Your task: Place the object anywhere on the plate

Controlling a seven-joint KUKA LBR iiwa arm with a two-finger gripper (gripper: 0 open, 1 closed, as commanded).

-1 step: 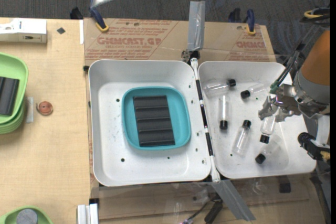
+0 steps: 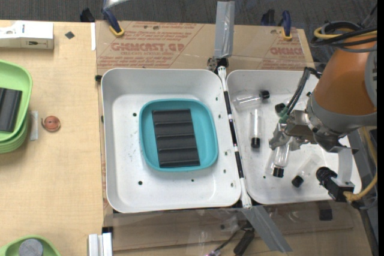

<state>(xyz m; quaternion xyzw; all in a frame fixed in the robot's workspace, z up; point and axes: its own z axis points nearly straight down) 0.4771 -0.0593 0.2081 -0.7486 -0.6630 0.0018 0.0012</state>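
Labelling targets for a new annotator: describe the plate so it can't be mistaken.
Start at the left white bin. The plate lies in its middle: a teal, rounded-square dish holding a black ribbed block. Nothing else teal is in either bin.

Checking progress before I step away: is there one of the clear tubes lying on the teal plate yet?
No. The teal plate in the left bin carries a dark ribbed block, while the clear tubes lie in the right bin.
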